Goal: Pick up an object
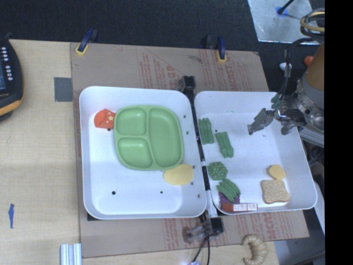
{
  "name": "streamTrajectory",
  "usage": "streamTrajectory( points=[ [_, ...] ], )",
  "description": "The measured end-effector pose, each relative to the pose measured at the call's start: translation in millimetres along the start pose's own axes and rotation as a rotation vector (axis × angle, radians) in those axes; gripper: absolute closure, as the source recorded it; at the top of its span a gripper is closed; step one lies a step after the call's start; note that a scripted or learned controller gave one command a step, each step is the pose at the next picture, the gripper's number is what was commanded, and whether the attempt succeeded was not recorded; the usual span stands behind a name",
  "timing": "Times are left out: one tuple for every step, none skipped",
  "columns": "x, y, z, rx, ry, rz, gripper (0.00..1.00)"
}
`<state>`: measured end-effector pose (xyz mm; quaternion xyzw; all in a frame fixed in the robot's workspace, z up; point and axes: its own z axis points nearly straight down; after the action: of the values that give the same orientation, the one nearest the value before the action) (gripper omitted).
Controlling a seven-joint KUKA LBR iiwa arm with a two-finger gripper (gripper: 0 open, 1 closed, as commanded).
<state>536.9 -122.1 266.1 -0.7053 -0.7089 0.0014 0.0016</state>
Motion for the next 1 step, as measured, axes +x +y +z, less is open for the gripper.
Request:
streamTrajectory(
  points=[
    [25.4,14.1,107.7,0.009,0.001,-0.003,0.0]
  ],
)
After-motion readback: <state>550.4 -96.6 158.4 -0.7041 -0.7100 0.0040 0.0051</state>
